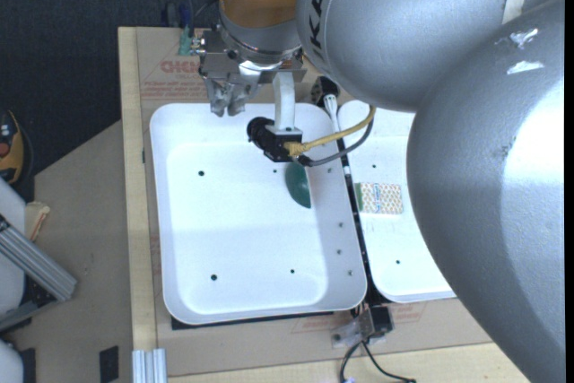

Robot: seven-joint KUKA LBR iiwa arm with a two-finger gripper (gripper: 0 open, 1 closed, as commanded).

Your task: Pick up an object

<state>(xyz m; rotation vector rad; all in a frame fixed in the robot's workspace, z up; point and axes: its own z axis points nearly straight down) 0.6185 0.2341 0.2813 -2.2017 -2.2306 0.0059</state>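
Tool (256, 108) above far edge of left bin (179, 193), holding nothing; finger spread unclear. Green object (299, 185) on bin floor, nearer camera, right of tool, apart.

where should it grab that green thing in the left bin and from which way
Probably the green thing's lower rounded end, coming straight down from above. It lies flat near the left bin's right wall, and its upper end is tucked under the tool's black fitting. The open bin floor to its left gives room; the wall side looks tight.
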